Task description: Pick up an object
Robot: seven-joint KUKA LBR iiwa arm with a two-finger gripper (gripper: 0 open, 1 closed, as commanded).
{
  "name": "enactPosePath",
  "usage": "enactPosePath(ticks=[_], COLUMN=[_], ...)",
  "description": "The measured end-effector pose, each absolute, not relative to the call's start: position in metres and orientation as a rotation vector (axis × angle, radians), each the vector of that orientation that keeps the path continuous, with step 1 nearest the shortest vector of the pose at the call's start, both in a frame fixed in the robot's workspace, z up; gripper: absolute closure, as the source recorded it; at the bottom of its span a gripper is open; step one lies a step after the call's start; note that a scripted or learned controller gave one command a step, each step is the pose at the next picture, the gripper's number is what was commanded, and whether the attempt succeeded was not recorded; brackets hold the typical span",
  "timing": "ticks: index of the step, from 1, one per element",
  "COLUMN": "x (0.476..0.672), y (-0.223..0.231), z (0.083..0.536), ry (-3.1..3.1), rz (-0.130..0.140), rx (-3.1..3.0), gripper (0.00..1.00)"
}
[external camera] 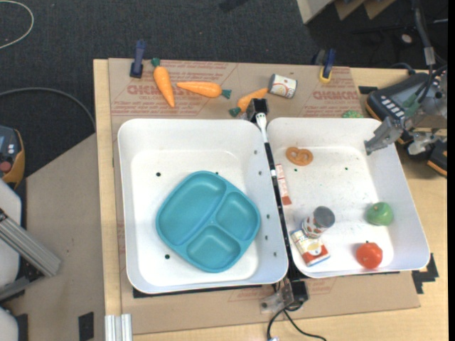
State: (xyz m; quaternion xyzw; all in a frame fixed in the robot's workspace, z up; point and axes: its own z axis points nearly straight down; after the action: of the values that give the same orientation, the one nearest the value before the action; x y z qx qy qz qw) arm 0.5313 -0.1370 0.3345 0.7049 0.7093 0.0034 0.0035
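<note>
The task is to pick up an object, and no object is held yet. The things to choose from lie in the right bin (pixel 398 190). A pretzel (pixel 299 155) sits near the bin's far left corner. A green apple (pixel 380 214) lies near the bin's right wall, and a red tomato (pixel 369 255) lies just in front of the apple, close to the bin's near edge. A small can with a grey lid (pixel 318 222) stands near the near left corner of the bin, touching a little box (pixel 311 248) that lies flat beside it.

The end effector (pixel 380 137) hangs over the far right corner of the right bin, well apart from all of these. I cannot tell how it stands.

To do this step well, I think it should go for a thing that lies alone, like the pretzel or the apple, come straight down over its middle, and close gently. The round apple may roll away.

The left bin (pixel 135 190), just beside the right bin, holds a blue tray (pixel 207 221) with three parts. Behind both bins, toy carrots (pixel 164 85) lie on the tabletop (pixel 106 119).
</note>
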Motion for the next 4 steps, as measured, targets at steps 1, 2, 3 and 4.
enactPosePath(ticks=[1, 2, 3, 4], x=[0.479, 0.48, 0.541, 0.537], y=[-0.11, -0.111, -0.126, -0.119], z=[0.494, 0.495, 0.537, 0.337], ry=[2.213, 2.218, 2.215, 2.23], rz=[0.022, 0.004, 0.005, -0.015], rx=[2.205, 2.215, 2.216, 2.233], gripper=[0.0, 1.0, 1.0, 1.0])
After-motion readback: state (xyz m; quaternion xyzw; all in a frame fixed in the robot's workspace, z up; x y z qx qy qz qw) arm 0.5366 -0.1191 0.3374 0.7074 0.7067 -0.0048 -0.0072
